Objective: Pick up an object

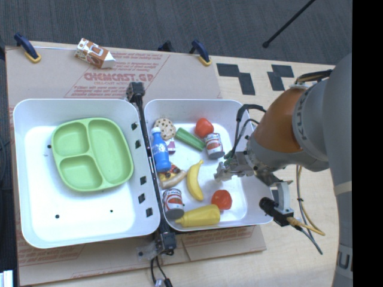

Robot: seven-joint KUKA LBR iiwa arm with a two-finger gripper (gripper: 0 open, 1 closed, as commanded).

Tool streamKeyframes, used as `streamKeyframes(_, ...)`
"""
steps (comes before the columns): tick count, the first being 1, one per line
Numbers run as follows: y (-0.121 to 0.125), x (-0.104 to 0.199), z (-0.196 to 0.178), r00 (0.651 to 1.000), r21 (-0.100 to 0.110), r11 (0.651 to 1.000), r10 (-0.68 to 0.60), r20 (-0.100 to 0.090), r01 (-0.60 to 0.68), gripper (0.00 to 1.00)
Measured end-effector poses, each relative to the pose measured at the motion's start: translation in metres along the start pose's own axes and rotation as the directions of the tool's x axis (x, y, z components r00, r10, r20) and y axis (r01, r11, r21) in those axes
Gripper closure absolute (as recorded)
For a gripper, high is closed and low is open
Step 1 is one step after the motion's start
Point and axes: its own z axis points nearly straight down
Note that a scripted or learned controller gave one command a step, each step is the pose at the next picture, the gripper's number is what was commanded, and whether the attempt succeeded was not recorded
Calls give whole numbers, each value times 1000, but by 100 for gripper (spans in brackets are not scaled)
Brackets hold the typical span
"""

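Green divided plate [91, 154] is noted in the left bin [24, 178]. Yellow banana [195, 181], judged light, firm and smooth, is best gripped mid-length, mid right bin [230, 107]. Gripper [222, 171] is stationed just beside; its opening cannot be determined.

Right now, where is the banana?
The banana lies in the right bin, near its middle, between the blue bottle and the gripper.

Robot lab: clamped bench [119, 70], toy-food bins [239, 109]
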Motion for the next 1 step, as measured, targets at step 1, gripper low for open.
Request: streamKeyframes(1,71,-8,-114,1000,-10,1000,6,3,-6,100)
